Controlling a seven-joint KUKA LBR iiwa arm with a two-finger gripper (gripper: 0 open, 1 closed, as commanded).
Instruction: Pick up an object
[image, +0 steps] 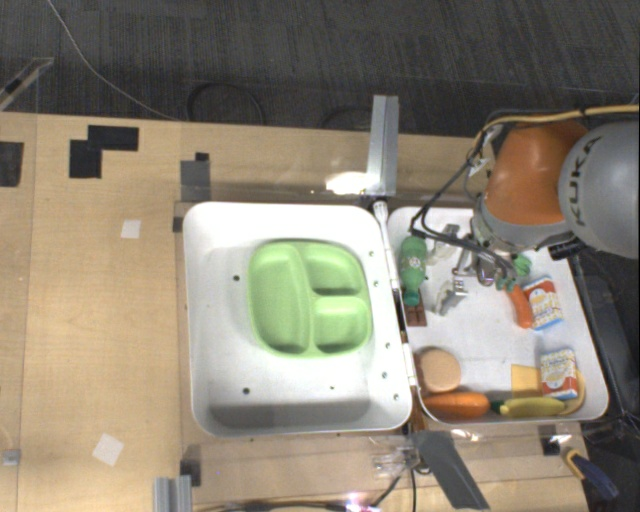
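The KUKA arm's gripper (455, 293), fingers apart and holding nothing, hangs low in the right bin (590, 370) beside a green bottle (414, 258), pickup apparently pending.

A green divided plate (307, 296) sits in the left white bin (215, 380). Both bins rest on a wooden bench (90, 330), and dark carpet (250, 50) runs behind.

Green toy (414, 262), perhaps a bottle, lies in right bin (490, 360).
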